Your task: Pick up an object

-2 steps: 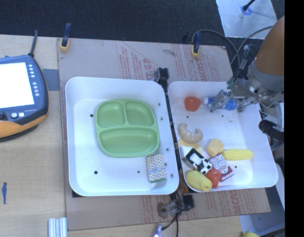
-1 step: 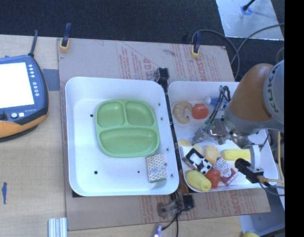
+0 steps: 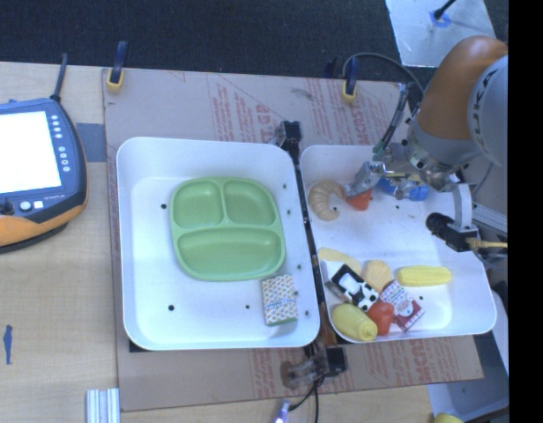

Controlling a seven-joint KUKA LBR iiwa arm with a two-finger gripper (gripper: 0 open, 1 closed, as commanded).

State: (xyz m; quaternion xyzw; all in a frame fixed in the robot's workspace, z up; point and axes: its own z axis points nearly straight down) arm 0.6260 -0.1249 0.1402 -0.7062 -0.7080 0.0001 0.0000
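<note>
Hovered over right bin's [image 3: 483,324] far edge: claw [image 3: 363,186], tips directly above small red object [image 3: 360,202]. Croissant [image 3: 324,199] just leftward. Finger spread impossible to tell.

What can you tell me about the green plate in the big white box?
The green plate is pale green, looks like smooth plastic, and has rounded corners. Raised ridges split it into three sections: two small ones at the far side and one long one nearer the camera. It lies flat, right way up, in the left bin. A small patterned block sits by its near right corner, close or just touching.
</note>
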